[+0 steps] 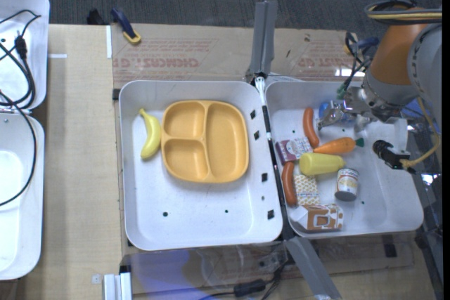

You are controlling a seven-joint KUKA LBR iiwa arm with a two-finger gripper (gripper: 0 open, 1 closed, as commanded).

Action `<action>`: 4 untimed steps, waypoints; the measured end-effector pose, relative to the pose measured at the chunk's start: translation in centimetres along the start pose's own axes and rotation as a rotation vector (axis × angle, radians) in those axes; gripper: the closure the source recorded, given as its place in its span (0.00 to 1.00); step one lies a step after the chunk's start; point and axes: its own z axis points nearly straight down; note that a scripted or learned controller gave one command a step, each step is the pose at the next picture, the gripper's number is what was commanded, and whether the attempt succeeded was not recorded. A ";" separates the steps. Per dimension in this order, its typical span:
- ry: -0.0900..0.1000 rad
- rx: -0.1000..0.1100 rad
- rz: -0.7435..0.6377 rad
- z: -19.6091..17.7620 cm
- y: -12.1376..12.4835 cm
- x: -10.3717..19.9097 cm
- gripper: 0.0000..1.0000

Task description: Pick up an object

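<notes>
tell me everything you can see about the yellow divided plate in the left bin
The yellow divided plate, a rounded-square dish that looks like matte plastic, has three compartments: two smaller ones on its left, one above the other, and one long one on its right. It lies flat and right side up in the upper middle of the shallow white left bin, turned slightly askew. Nothing sits in its compartments. A curved yellow toy banana lies just off its left edge, very close; whether they touch I cannot tell.

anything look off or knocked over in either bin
Nothing is spilled or broken. The right bin is crowded: its toy foods lie jumbled and touching, the carrot resting by the yellow cylinder. In the left bin, the banana lies outside the divided yellow plate, beside it.
</notes>
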 end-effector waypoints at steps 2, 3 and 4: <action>-0.001 -0.001 0.002 -0.9 0.0 -0.1 0.00; -0.001 -0.002 0.004 -1.9 0.0 -0.2 1.00; -0.001 -0.001 0.003 -1.9 0.0 -0.2 0.00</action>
